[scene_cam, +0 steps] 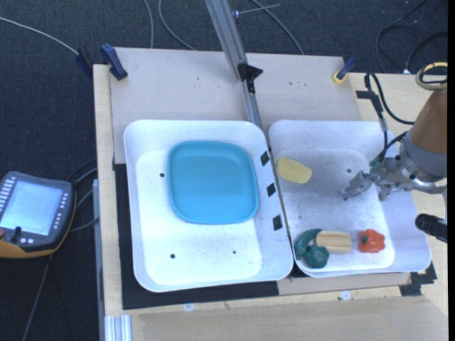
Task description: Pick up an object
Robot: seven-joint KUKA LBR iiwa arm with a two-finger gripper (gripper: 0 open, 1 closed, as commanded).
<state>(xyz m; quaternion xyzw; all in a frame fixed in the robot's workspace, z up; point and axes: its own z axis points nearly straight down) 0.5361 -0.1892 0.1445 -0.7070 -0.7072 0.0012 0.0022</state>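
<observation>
Green veg, block, red pepper below gripper.

One camera fixed above the surface looks down at a slant; it sits far enough back to take in both white bins side by side, the dark floor around them, and the arm entering from the right.

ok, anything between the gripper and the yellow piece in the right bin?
Nothing visible. The gripper hovers over bare floor of the right white bin, and the flat yellow piece lies to its left with open floor between them. The other items sit along the near edge.
</observation>
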